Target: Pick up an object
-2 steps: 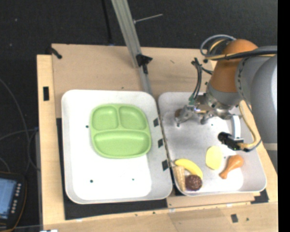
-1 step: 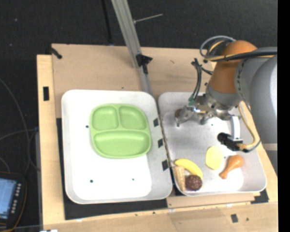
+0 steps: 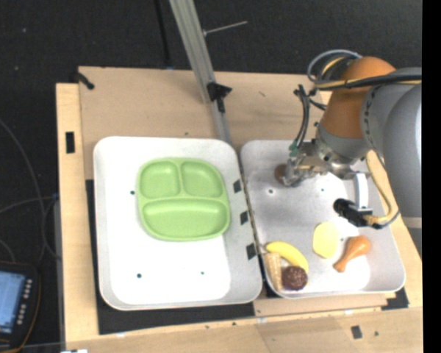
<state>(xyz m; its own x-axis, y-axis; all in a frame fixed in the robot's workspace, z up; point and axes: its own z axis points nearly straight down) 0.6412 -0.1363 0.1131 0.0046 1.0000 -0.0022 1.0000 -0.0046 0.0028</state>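
Two bins sit side by side on the bench [image 3: 73, 197]. The left bin [image 3: 117, 271] holds a divided plate [image 3: 184, 199], set toward its rear half. In the right bin [image 3: 386, 271], a banana [image 3: 288, 254] and a round item [image 3: 295, 277] lie at the near left corner, touching. A flat disc [image 3: 325, 240] lies right of the banana, with a drumstick [image 3: 352, 251] just beside it, further right. The gripper [image 3: 294, 169] stands over the rear left of the right bin. A pole [image 3: 195, 50] slants in behind the bins.
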